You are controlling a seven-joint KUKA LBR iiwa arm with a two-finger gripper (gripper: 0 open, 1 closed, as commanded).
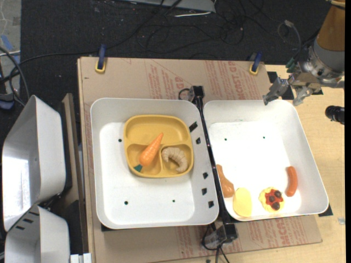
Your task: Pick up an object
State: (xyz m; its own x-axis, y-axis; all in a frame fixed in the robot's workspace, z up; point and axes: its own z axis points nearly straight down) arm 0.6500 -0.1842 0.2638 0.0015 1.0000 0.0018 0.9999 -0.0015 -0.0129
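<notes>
My gripper (286, 95) hangs over the far right corner of the right bin (258, 119), fingers spread open with nothing between them. Along that bin's near edge lie a drumstick-shaped orange piece (225, 182), a pale yellow piece (242, 201), a small pizza-like toy (272, 198) and a red-orange sausage (291, 180). All of these lie well below the gripper. In the left bin (109, 190) a yellow divided plate (137, 131) holds a carrot (151, 149) and a pale shrimp (176, 158).
Both bins rest on a cardboard sheet (164, 75) held by yellow clamps (100, 64) at the back. Cables (164, 26) cross the dark floor behind. White containers (30, 147) stand at the far left.
</notes>
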